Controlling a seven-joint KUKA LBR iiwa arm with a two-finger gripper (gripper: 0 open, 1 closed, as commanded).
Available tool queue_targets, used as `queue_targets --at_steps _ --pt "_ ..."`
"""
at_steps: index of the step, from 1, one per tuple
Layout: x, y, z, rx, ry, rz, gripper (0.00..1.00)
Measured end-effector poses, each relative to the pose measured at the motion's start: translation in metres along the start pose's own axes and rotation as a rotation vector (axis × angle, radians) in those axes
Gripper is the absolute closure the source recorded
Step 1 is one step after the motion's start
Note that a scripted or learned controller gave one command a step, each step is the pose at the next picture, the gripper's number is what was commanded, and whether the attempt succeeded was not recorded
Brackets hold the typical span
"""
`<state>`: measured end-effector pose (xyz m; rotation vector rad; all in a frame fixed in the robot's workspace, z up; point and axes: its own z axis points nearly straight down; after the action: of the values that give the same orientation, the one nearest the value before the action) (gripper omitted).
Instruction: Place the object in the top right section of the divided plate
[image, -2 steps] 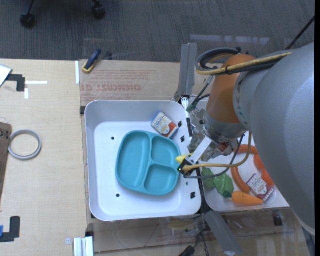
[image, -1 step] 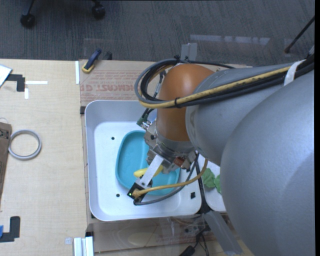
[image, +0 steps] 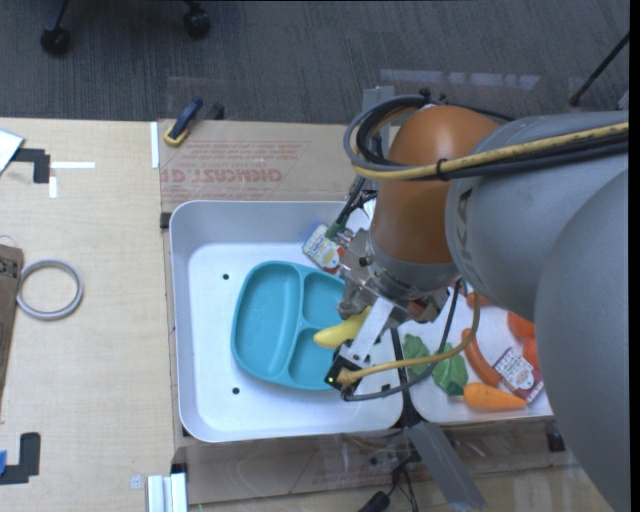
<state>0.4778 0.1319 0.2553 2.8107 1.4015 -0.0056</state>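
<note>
Reaching the grey arm (image: 560, 220) in from the right, hanging the claw (image: 352, 312) over the right rim of the divided plate (image: 265, 320), beside the yellow object (image: 335, 333); hiding whether clamped or apart. Risking landing it astride the divider, releasing here.

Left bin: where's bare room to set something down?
Bare floor lies between the plate and the left bin's left wall, and along the front wall below the plate. The plate's large left section is bare too. Crowded: the plate's right side, where the arm hangs over a yellow piece, and the right bin with carrot and greens.
</note>
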Motion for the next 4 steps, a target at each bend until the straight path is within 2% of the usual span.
queue_targets --at_steps 1,2,3,4 --pt "0.067 -0.051 0.077 0.002 -0.003 -0.223 1.0" --pt "0.083 -0.054 0.149 -0.005 0.023 0.221 1.0" --pt "0.081 -0.051 0.154 -0.017 0.02 -0.116 1.0" --pt "0.08 -0.049 0.155 -0.023 0.014 -0.537 1.0"
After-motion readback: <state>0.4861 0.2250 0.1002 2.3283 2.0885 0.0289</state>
